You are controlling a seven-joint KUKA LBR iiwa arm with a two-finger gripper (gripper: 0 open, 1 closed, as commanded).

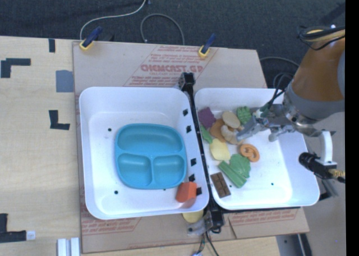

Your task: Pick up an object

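Observation:
The right bin (280, 187) holds a pile of toy food: a purple piece (206, 117), a beige bun (230, 119), a green leafy piece (244, 114), a yellow piece (219, 150), an orange ring (248, 152), a larger green piece (235, 169) and a brown chocolate bar (220, 184). My gripper (247, 131) reaches in from the right, low over the pile, between the beige bun and the orange ring. I see nothing lifted from the bin.
The left bin (95, 131) holds a blue divided plate (150, 155) and an orange-red block (187, 192) at its front right corner. A black divider (193, 131) runs between the bins. A yellow item (192, 216) lies just outside the front rims.

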